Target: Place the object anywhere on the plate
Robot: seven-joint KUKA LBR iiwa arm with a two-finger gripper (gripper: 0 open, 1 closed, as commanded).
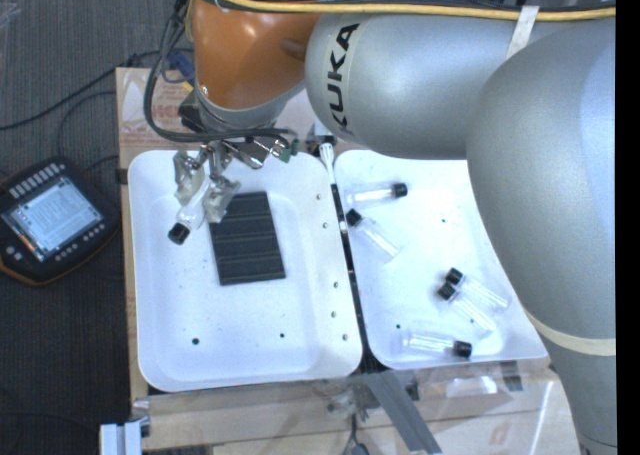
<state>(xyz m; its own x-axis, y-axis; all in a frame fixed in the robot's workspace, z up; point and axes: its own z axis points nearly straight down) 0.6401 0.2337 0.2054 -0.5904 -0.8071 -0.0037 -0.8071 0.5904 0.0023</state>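
At the far left, off the bench, a black handheld pendant (52,221) with a lit screen lies on the dark floor, its cable trailing away.

The left bin (170,343) comes next. Near its far-left corner the gripper (200,193) hangs down from the orange wrist band (245,33), and a clear vial with a black cap (183,218) sits between its two fingers, cap end lowest and pointing toward the bin's left wall. The fingers are pinched on the vial's clear body; whether the cap touches the bin floor cannot be told. Just right of the gripper, toward the middle of the bin, lies the dark ribbed plate (248,238), flat on the floor; one finger overlaps its far-left corner, and the vial is beside the plate, not over it.

Across the divider, the right bin (420,233) holds more capped vials: one (378,191) along the far wall, another (368,231) close to the divider, two (470,295) crossing near the right wall, and one (435,345) along the near wall. The grey arm (480,53) spans the far side of both bins and hides the right bin's far-right corner.
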